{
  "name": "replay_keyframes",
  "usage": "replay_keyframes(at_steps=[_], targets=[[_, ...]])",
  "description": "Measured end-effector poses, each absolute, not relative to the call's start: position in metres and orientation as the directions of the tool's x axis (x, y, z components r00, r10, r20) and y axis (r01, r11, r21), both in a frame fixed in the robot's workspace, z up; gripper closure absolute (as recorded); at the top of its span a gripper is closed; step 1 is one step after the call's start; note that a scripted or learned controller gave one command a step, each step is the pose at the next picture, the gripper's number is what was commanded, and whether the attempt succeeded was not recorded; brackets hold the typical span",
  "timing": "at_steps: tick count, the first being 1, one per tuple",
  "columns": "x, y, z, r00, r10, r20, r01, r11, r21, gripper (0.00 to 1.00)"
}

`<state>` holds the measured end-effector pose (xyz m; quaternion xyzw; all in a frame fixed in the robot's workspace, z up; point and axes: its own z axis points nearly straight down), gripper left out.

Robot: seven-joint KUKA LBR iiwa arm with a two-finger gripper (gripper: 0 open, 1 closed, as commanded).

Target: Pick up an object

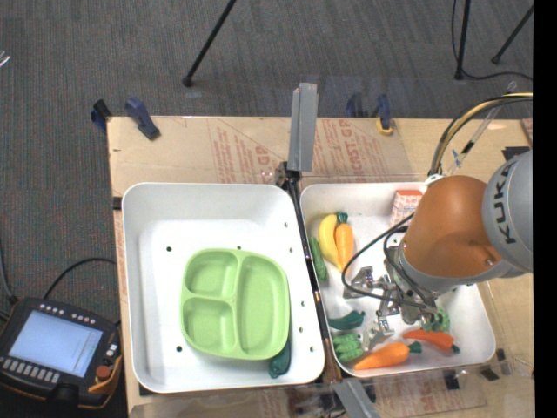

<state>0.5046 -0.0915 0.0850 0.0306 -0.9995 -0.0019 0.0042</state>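
My gripper hangs low inside the right bin, under the orange wrist band. It is just above a cluster of toy food. An orange carrot lies right below it and another carrot sits to its right. A dark green pepper lies to its left, and a light green bumpy vegetable sits at the bin's front left. Nothing is seen held. The arm hides part of the bin's right half.
At the back of the right bin are a yellow banana, a carrot, a green cucumber and a small carton. The left bin holds a green divided plate and a dark green item.
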Motion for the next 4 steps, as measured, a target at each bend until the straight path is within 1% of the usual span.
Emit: replay_keyframes(at_steps=[1, 2, 3, 4], targets=[[0.524, -0.159, 0.087, -1.0, -0.011, -0.001, -0.011, 1.0, 0.001, 0.0], [0.577, -0.103, 0.088, -0.96, 0.28, -0.001, 0.28, 0.96, 0.002, 0.0], [0.598, -0.091, 0.086, -0.948, 0.318, 0.005, 0.318, 0.948, -0.002, 0.0], [0.561, -0.146, 0.088, -0.923, 0.385, -0.001, 0.385, 0.923, 0.0, 0.0]])
